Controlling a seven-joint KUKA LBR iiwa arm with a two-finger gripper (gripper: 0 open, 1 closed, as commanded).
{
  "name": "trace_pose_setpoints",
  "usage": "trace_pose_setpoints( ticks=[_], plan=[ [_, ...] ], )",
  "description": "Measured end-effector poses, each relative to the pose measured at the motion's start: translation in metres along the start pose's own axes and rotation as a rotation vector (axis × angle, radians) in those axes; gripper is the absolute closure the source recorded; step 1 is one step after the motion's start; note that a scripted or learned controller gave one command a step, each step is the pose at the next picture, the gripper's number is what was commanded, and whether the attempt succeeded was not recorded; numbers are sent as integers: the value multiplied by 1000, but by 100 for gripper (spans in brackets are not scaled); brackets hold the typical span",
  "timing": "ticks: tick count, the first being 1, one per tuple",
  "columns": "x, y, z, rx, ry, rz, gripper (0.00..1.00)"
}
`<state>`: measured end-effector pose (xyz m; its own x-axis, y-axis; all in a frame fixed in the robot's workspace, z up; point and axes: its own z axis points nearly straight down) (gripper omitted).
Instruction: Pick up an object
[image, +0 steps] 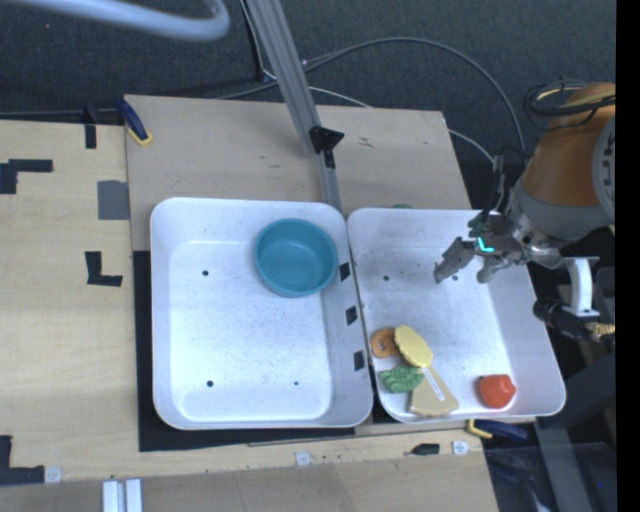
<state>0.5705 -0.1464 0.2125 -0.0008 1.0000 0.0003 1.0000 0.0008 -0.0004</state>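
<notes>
My gripper hangs over the upper right part of the right bin, fingers spread open and nothing between them. Well below it, along the bin's front, lie a yellow oval piece, a small orange round piece, a green piece, a tan wedge and a red object in the front right corner. A blue bowl stands upright in the left bin, near its back right corner.
A slanted metal pole runs from the top down to the seam between the two bins. The grey-and-orange arm occupies the right edge. Cables trail over the dark floor behind the bench.
</notes>
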Motion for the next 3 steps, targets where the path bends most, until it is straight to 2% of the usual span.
trace_pose_setpoints(
  ticks=[1, 3],
  plan=[
    [0, 0, 0, 0, 0, 0, 0],
    [11, -4, 91, 4, 0, 0, 0]
  ],
)
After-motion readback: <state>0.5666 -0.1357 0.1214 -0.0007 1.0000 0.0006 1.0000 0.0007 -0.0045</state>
